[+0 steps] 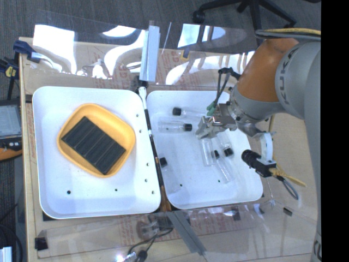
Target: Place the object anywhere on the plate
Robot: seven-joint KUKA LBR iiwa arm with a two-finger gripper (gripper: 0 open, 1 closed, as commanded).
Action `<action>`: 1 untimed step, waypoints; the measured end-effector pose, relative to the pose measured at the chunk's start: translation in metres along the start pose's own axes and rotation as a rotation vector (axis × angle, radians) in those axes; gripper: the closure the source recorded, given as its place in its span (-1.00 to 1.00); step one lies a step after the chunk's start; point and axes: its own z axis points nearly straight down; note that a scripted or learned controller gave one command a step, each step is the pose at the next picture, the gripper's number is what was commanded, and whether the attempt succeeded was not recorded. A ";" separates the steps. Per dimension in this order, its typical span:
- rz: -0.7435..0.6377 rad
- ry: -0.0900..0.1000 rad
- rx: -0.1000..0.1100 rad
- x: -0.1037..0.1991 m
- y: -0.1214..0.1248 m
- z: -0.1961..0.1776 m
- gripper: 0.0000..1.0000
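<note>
Where tool point(210, 125) hovers over vials point(217, 153), KUKA lettering partly legible on arm point(283, 86)

Single fixed camera above counter point(32, 222), looking down at slant; far edge at frame top, floor and chair base beyond. Both white bins in frame, left bin point(43, 146), right bin point(185, 190). Moderate distance. Arm point(283, 81) enters from frame right
</note>
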 end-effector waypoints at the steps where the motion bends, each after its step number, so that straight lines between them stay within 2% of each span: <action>1: -0.033 0.000 0.003 0.069 0.051 0.025 1.00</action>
